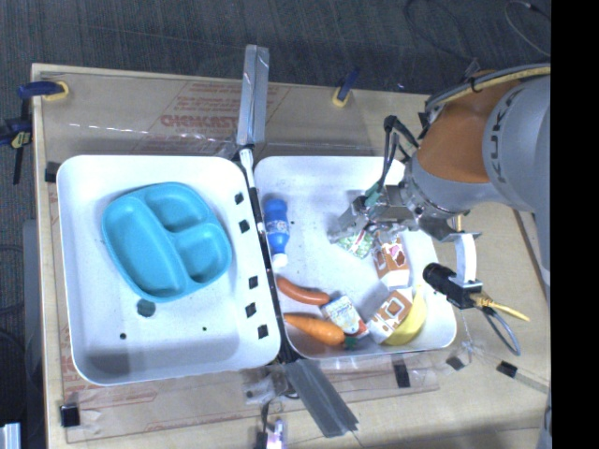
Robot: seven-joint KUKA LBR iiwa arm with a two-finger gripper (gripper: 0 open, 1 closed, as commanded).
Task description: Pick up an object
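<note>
My gripper [354,221] hangs low in the right bin [309,181], at its middle right, just above a small green and white packet [356,242]. Whether it touches the packet cannot be told. A brown and white snack box [393,260] lies just right of the packet. A small bottle with a blue cap [275,230] rests against the bin's left wall. Along the front of the bin lie a red sausage [302,293], a carrot [314,328], a small wrapped item [343,312], another snack box [389,312] and a banana [413,322].
The left bin [122,349] holds a blue divided plate [168,241] and a small dark spot [145,309]. A grey divider bar [251,96] runs up between the bins. The arm's grey and orange body [468,148] overhangs the right bin's right edge.
</note>
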